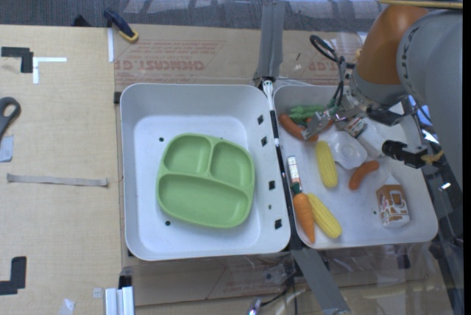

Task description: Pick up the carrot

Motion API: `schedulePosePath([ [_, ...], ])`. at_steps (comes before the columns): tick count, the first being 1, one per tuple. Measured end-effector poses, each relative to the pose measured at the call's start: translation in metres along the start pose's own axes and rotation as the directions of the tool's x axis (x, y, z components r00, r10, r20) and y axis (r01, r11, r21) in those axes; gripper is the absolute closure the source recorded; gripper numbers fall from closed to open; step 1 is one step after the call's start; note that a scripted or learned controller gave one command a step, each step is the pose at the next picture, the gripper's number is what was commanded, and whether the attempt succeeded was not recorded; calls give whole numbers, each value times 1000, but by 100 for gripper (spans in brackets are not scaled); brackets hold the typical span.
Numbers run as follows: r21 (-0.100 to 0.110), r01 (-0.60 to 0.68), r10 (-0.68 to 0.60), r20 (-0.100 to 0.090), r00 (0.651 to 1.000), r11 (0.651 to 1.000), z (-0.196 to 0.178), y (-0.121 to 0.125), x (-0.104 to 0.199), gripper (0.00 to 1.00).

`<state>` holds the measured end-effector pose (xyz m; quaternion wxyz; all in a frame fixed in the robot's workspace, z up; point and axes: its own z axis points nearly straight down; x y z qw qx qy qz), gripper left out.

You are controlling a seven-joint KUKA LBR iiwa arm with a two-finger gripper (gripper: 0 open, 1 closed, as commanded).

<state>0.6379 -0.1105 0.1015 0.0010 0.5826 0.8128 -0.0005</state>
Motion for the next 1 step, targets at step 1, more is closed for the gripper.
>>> schedulePosePath([
  [1, 0, 4, -4, 0, 1000, 1000, -85, -43, -15, 0],
])
